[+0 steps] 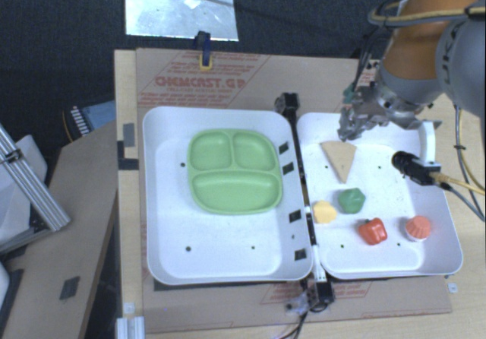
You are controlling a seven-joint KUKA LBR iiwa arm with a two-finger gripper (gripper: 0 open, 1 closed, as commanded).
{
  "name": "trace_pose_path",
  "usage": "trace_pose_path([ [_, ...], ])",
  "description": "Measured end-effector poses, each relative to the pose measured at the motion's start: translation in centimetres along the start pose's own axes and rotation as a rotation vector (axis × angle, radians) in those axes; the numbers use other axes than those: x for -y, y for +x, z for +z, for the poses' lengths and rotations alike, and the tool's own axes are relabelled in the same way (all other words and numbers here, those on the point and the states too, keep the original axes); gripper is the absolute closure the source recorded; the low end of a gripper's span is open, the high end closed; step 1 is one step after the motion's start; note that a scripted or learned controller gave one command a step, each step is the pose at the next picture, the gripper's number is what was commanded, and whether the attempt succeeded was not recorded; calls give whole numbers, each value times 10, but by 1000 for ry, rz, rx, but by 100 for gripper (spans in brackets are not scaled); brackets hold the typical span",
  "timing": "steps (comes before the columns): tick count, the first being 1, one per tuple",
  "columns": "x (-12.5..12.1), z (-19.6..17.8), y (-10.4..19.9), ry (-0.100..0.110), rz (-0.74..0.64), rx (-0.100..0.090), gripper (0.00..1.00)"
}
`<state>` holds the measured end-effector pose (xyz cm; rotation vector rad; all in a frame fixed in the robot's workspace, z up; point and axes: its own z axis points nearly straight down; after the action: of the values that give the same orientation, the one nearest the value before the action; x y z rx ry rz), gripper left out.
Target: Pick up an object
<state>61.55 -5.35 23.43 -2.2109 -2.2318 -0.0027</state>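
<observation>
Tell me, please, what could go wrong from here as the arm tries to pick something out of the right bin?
1. The gripper hangs at the top edge of the tan wedge, close to the bin's rim; a descent there may clip the rim or only nudge the wedge.
2. The wedge lies flat, so the fingers may slide over it.
3. The green piece and yellow piece sit close together; reaching for one may push the other.

End effector low, arm bent
</observation>
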Motion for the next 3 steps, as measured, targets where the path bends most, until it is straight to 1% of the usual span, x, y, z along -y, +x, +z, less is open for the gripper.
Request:
trace_pose_path([
  [2,-2,-11,102,-1,-1,-1,100],
  [3,-18,-7,157,-2,-1,-1,100],
])
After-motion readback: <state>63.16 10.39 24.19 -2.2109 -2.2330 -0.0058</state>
